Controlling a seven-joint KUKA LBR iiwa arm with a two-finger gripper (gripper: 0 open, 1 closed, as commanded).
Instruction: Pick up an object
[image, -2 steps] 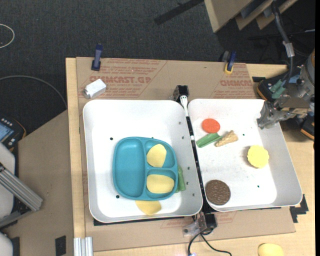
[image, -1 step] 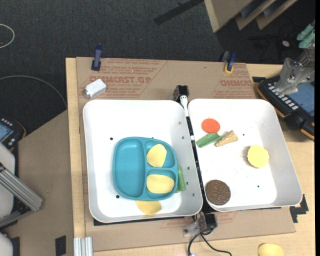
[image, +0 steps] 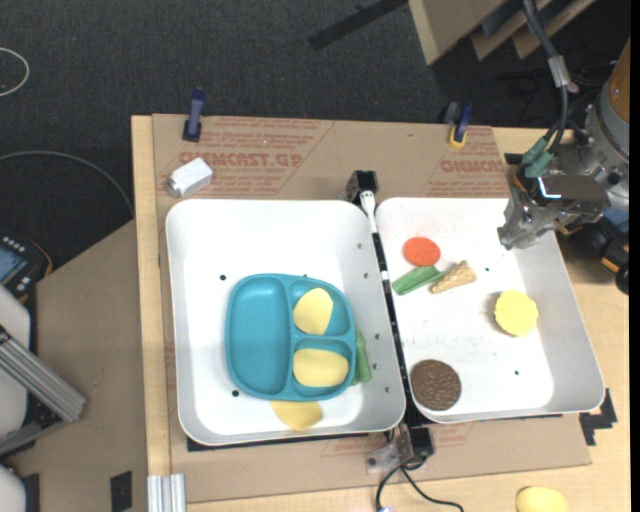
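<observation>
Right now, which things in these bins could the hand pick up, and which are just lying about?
Could be picked up, right bin: hand hovers near orange disc, green bean, tan wedge, yellow disc, brown cookie.

Lying about: blue divided tray with yellow pieces, white block, blue clamp.

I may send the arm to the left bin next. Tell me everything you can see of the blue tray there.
The blue tray is a teal, plastic-looking plate with rounded corners, lying flat in the left bin. It has one large compartment on its left side and two smaller ones on its right. A yellow piece sits in the upper small compartment, another yellow piece in the lower. A third yellow piece lies at its bottom edge, and something green pokes out along its right edge.
</observation>
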